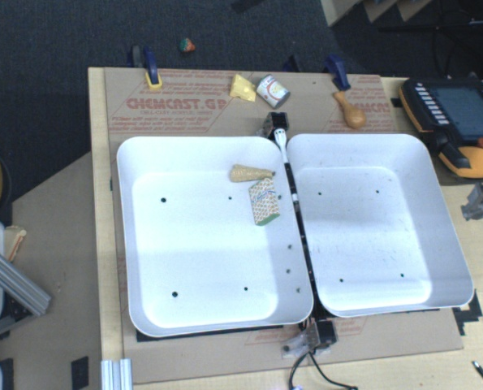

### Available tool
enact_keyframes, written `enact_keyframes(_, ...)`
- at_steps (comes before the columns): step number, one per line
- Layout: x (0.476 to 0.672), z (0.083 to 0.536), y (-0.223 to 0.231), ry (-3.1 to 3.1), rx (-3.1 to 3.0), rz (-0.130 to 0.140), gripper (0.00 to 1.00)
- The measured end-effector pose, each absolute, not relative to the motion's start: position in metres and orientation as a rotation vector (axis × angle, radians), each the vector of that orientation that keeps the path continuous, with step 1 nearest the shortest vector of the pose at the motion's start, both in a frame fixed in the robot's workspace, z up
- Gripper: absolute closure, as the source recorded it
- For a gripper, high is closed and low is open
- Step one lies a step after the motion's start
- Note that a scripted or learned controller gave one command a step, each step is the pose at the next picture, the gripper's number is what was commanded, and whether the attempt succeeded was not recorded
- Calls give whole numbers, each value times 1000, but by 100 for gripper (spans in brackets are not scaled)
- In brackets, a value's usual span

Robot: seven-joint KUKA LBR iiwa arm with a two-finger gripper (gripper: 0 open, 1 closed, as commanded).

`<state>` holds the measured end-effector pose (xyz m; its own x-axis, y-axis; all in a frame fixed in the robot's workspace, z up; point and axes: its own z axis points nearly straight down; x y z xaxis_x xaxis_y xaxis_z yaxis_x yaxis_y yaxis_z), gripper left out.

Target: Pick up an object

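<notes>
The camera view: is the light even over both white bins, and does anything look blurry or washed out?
In the camera view the left bin is brighter toward its near half, with a soft grey shade across its far half; the right bin looks evenly lit and faintly speckled. The patterned packet and tan piece are soft, so their details are unreadable.

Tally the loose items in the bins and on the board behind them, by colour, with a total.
Tan: 2, a tan oblong piece in the left bin and a wooden-handled tool on the board
Patterned white-green: 1, a packet in the left bin
Yellow: 1, a wedge on the board
White: 1, a small can on the board
Total: 5
</notes>
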<state>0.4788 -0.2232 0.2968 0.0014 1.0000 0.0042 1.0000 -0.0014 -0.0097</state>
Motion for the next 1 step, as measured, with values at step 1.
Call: enact_keyframes(1,478,207,-169,-2219,-2208,4,100)
